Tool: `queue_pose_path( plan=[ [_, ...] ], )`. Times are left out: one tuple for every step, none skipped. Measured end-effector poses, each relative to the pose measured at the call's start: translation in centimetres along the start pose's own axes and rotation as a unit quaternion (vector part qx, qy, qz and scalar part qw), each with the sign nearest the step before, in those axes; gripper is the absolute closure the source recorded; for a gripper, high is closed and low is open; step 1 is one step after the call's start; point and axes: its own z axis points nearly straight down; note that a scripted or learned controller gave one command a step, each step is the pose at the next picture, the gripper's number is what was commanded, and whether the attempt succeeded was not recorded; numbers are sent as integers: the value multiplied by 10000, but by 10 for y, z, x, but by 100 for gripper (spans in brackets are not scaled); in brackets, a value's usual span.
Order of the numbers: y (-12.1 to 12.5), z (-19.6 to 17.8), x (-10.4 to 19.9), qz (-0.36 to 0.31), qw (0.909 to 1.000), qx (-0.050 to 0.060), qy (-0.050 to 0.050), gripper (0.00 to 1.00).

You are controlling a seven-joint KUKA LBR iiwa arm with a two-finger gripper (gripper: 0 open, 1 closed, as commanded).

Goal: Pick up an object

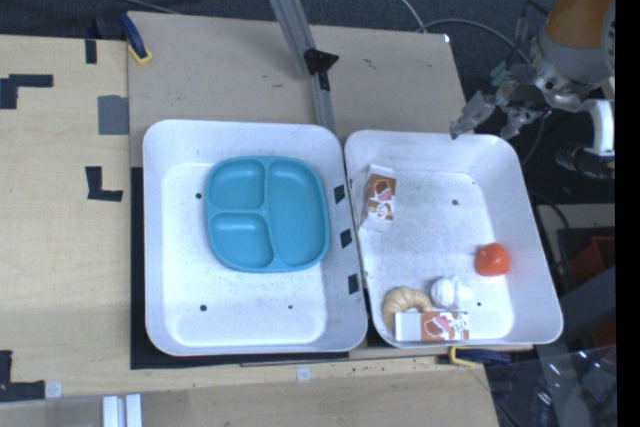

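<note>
Two white bins are seen side by side on the bench. The left bin holds a blue divided plate, lying flat toward its far half.

The right bin holds five things. A small brown-and-white carton lies near the far left corner, close to the wall shared with the left bin. An orange ball sits by the right wall, well apart from the carton. Along the near wall a croissant is found, with a small white object just beside it on the right; what that object is cannot be made out. A second carton lies flat against the near wall, touching or almost touching the croissant.

The arm is seen at the far right, outside the bins. The gripper hangs just beyond the right bin's far right corner, over the bench edge, well apart from everything in the bin. Nothing is seen between its fingers; whether they are wide or narrow cannot be told at this angle.

A grey metal post slants across the far side of the bench.
</note>
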Motion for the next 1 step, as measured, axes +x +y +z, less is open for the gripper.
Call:
queue_pose_path(
  plan=[
    [0,0,0,2,10000,0,-2,0]
  ],
)
